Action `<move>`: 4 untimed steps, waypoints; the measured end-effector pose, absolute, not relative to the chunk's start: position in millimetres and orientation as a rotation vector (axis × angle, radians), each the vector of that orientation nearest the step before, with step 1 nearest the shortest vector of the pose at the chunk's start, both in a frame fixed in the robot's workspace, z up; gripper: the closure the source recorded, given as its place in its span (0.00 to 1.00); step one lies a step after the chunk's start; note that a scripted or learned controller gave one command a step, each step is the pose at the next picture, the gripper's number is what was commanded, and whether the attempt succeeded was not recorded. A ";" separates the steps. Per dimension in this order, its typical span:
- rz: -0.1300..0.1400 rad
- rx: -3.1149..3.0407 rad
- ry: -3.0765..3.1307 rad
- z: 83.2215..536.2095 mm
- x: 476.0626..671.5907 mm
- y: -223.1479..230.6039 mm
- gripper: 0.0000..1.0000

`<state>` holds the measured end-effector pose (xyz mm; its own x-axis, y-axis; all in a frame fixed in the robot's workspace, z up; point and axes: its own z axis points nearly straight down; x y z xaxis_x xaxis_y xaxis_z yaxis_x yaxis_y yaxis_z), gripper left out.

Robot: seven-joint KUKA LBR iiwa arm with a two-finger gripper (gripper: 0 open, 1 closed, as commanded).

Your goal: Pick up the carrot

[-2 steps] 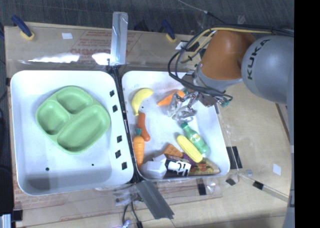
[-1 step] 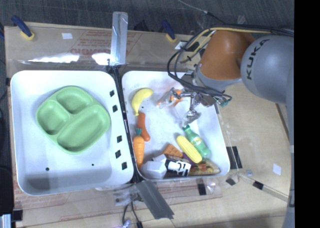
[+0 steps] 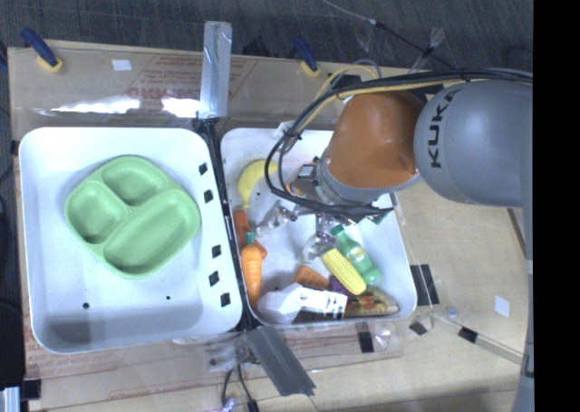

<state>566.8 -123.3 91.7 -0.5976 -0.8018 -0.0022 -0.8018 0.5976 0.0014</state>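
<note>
Hand (image 3: 304,220) hangs over the right bin (image 3: 399,247); finger state cannot be told. Carrot (image 3: 252,267) lies apart by the bin's left wall.

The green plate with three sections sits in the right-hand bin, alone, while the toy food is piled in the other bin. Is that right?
Not quite. The camera view shows the green plate alone in the left bin, not the right. The toy food, including the carrot and the corn cob, is piled in the right bin.

One fixed camera looks down aslant on both white bins (image 3: 36,220).
</note>
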 end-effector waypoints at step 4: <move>-0.002 -1.273 2.868 138.6 506.1 -95.8 1.00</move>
